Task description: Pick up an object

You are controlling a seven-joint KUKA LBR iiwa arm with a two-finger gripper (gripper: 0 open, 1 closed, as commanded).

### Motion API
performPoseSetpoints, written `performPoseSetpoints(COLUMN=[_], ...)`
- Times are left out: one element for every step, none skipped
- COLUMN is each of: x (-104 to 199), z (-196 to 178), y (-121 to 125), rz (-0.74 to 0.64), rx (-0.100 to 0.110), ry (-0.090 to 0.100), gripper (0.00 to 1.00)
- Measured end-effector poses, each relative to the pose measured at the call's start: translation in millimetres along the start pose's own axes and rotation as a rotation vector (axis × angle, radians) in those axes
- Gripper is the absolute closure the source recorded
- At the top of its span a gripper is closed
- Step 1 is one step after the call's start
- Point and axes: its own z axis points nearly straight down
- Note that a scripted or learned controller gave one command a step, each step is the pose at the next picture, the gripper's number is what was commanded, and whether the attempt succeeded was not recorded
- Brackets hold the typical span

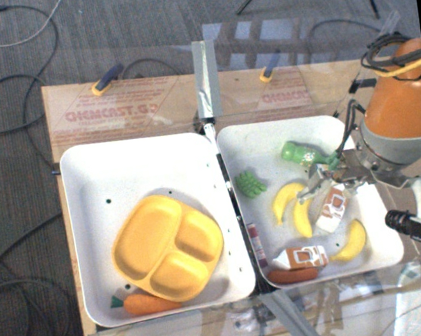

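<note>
My gripper (323, 181) hangs over the middle of the right bin (257, 137), reaching in from the right. Just below it, a small white and brown carton (331, 209) sits tilted; whether the gripper touches it I cannot tell. Two yellow bananas (290, 205) lie side by side to the left of the carton. A third banana (352, 241) lies near the bin's front right. A green bottle (300, 152) lies behind the gripper.
A green toy (250, 184), a white and orange bottle (304, 256) and a red sausage (291, 274) also lie in the right bin. The left bin (87, 173) holds a yellow divided plate (168, 244) and a carrot (148, 304).
</note>
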Motion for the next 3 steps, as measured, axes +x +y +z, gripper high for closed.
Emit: performPoseSetpoints(x=[10.6, 10.7, 60.7], z=[118.9, 111.2, 0.0], y=[36.4, 35.3, 83.6], rz=[-0.03, -0.028, -0.034], rx=[-0.002, 0.001, -0.002], ry=[-0.001, 0.001, -0.004], gripper=[0.0, 1.0, 1.0])
